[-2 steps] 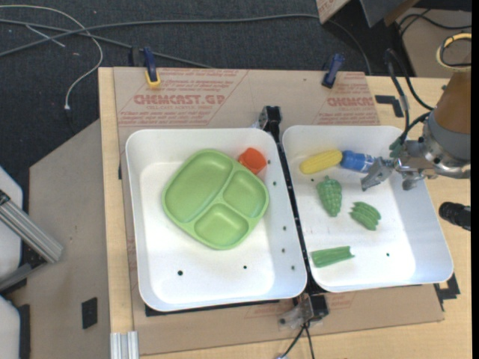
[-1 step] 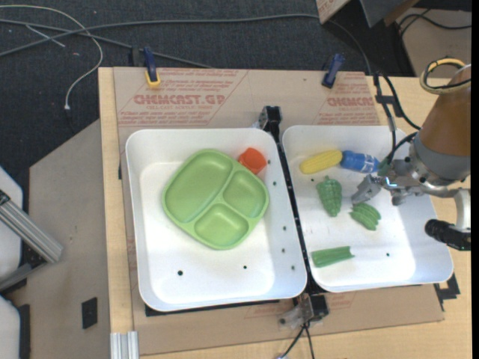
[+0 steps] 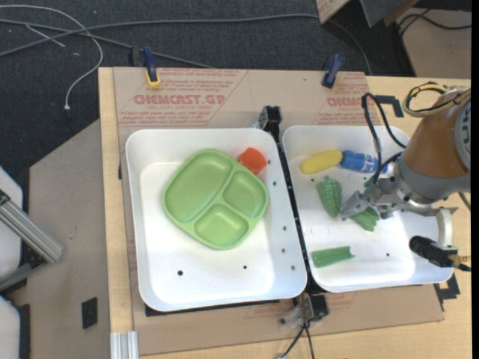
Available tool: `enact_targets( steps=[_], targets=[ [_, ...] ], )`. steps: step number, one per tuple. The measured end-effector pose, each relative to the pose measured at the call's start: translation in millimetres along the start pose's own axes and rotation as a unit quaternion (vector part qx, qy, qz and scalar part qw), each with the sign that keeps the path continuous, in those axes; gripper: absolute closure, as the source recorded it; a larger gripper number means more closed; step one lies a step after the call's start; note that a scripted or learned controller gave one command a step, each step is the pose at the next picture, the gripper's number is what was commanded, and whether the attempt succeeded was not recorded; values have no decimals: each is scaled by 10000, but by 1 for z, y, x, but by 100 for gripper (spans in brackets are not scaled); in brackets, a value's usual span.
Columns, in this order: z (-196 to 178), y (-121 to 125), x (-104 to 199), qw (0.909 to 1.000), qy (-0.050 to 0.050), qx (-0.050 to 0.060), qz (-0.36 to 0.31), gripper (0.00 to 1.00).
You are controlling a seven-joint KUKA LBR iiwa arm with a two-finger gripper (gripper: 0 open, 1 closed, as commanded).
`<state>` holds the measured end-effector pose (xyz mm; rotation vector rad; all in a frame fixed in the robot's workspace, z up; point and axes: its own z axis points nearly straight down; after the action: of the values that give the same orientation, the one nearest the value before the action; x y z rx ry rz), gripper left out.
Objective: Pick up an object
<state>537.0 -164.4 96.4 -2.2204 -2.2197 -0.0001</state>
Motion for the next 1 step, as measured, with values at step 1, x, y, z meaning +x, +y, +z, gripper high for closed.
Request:
enact_targets(
  steps=[1],
  targets=[
    [12, 0, 0, 10000, 4, 12, 0, 0]
  ],
)
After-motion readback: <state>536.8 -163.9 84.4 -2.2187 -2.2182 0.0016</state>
